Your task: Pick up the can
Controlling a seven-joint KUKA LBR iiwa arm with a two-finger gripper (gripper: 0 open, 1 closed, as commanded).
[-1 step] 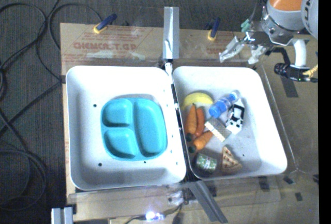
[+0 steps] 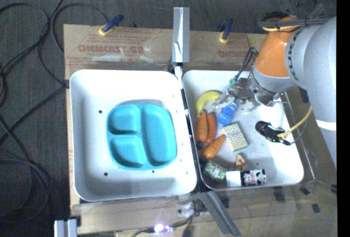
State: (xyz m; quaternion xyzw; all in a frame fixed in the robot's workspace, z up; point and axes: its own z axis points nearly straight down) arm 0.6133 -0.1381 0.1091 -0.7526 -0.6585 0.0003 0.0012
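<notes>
1. One gripper hangs over the far part of the right bin, just above a blue bottle and beside a banana. Its state, released or clenched, cannot be told from this angle; nothing is seen held in it.
2. The can, green-labelled, lies in the near left corner of that same bin, close to the wall shared with the left bin.
3. From the gripper, the can lies toward the near edge of the bench and slightly left, well apart from it. Two carrots and a checkered packet sit between them.
4. The can appears to lie on its side, long axis running roughly left to right along the near wall, one end pointing toward a white carton just beside it. This reading is uncertain; the can is small and dark.
5. Judgement: the coming move calls for travel toward the near corner, with the grip set across the can's long axis.
</notes>
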